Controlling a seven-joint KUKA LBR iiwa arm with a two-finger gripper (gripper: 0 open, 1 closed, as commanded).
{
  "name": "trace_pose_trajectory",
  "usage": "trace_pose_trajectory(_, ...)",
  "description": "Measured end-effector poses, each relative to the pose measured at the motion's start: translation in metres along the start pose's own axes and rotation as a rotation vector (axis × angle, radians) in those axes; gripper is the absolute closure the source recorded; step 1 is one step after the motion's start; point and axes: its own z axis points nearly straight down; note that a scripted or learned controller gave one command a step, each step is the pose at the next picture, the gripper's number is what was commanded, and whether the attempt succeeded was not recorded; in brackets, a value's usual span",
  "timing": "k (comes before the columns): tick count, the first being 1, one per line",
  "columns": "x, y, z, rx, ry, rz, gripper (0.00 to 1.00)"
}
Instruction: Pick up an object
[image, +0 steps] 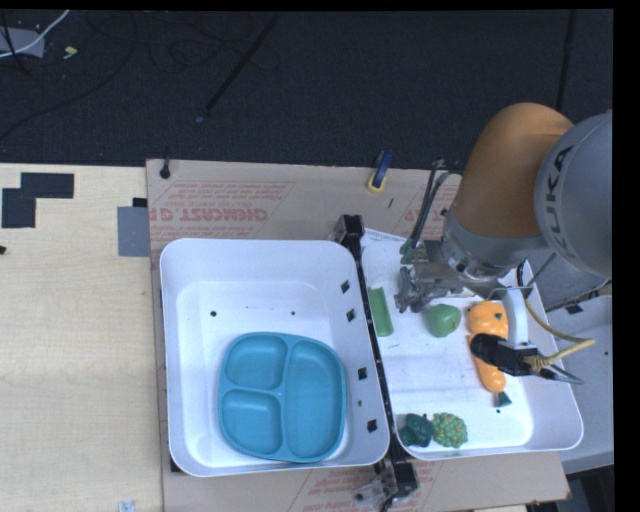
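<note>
My gripper (408, 296) reaches down into the right bin (455, 395) near its upper left part. A long green piece (380, 310) lies just left of the gripper, along the bin's left wall. A round pale green object (441, 320) sits just right of the gripper. Further right lies an orange pepper-like object (487, 320), with an orange carrot-like piece (491, 376) below it. A dark green and a yellow-green bumpy item (436, 430) rest at the bin's front edge. Nothing shows between the fingers.
The left bin (190, 300) holds a blue divided plate (283, 397). A black divider runs between the two bins. The arm's grey and orange body covers the right bin's far right corner.
</note>
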Motion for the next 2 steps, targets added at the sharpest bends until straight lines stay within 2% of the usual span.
trace_pose_trajectory(1, 0.054, -0.025, 0.012, 0.002, -0.001, -0.001, 1.00)
trace_pose_trajectory(2, 0.113, -0.050, 0.008, 0.001, 0.000, -0.002, 1.00)
